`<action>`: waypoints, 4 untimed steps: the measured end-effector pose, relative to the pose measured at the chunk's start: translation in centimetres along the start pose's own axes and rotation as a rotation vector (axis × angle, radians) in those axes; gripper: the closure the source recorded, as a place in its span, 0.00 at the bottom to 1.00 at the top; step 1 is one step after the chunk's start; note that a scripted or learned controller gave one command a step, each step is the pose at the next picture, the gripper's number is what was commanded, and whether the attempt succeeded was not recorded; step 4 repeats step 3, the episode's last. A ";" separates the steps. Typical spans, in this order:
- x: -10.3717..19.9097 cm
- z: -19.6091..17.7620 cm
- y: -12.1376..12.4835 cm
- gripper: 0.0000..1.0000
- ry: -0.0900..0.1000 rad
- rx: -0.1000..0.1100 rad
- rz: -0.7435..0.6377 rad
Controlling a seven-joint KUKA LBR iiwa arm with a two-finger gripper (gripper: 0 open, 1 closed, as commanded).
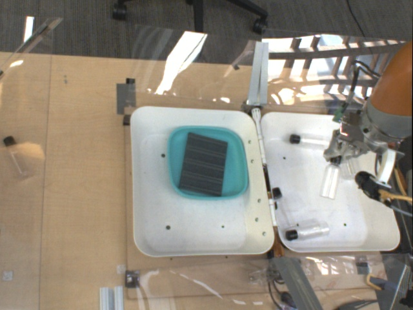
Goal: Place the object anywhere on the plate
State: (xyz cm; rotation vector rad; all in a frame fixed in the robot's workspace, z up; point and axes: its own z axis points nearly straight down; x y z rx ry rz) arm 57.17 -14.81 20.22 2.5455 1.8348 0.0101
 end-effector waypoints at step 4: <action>18.1 1.7 -6.8 0.00 0.000 0.002 -0.298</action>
